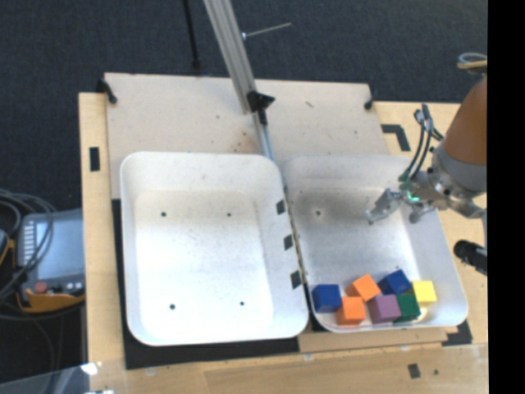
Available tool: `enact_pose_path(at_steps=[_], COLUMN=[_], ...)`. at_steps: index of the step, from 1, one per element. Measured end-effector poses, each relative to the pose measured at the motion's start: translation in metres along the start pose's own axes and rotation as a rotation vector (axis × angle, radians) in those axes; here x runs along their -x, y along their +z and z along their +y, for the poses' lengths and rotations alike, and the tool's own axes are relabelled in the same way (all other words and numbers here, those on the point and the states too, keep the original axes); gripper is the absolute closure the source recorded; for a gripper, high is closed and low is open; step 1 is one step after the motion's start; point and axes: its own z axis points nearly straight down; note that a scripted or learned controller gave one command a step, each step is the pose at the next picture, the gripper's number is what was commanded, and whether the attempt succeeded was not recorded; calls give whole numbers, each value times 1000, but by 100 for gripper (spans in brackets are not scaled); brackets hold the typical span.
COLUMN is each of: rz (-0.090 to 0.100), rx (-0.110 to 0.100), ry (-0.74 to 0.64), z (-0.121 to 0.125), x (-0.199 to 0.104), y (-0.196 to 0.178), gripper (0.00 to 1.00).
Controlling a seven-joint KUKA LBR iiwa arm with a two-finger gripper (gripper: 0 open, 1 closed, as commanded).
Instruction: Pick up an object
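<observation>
Several small blocks lie clustered at the near edge of the right bin: a blue block, two orange blocks, a purple block, a green block, a yellow block and a second blue block. My gripper hangs over the right side of this bin, well behind the blocks. It is open, with nothing between its fingers.
The left bin sits beside the right one, their rims touching. A slanted metal pole rises from the board behind the bins. A control box with cables lies off the bench at the left.
</observation>
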Motion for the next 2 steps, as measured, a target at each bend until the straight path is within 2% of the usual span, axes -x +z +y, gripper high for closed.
enact_pose_path(at_steps=[2], rz=[-1], rx=[-5], ry=[4], z=[-10], x=[0], y=[100], gripper=[0])
